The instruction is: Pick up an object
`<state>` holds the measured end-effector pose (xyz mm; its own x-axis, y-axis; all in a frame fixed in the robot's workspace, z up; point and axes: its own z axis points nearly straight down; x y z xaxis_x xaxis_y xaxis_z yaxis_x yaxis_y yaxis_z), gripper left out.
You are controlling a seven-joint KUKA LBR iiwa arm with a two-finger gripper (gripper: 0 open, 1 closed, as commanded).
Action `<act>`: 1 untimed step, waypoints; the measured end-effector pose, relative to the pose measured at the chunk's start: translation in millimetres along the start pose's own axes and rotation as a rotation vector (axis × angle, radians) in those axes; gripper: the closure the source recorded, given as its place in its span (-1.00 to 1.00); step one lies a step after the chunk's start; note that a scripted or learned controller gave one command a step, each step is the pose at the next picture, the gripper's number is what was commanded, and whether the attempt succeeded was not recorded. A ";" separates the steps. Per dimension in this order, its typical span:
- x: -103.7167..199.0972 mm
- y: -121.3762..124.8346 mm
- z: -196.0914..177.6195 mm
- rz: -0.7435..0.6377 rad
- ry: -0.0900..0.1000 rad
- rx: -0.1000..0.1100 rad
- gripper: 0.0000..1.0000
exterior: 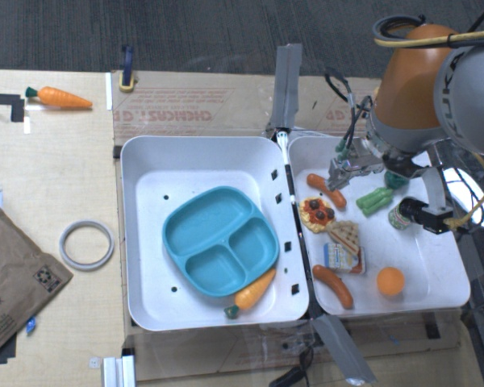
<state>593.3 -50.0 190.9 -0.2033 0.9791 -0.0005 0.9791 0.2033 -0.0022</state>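
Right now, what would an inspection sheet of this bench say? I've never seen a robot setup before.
Surface: two shallow white bins side by side, left bin and right bin, on a pale bench.
Job's things: right bin holds a small sausage, pizza slice, green pickle-like piece, sandwich-like toy, larger sausage, orange ball.
Clutter: left bin holds a blue divided plastic tray with a carrot against its near edge; a second carrot, grey ring and cardboard box lie on the bench.
Grippers: gripper above the right bin's far end, near the small sausage; grasp not readable.
Cables: black cables loop along the wrist.
Surroundings: dark floor beyond.
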 end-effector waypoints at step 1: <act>-13.9 -55.8 -34.7 -0.126 0.000 -0.001 1.00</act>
<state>541.6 -74.9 225.7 -0.3247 0.9458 0.0001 0.9458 0.3247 -0.0017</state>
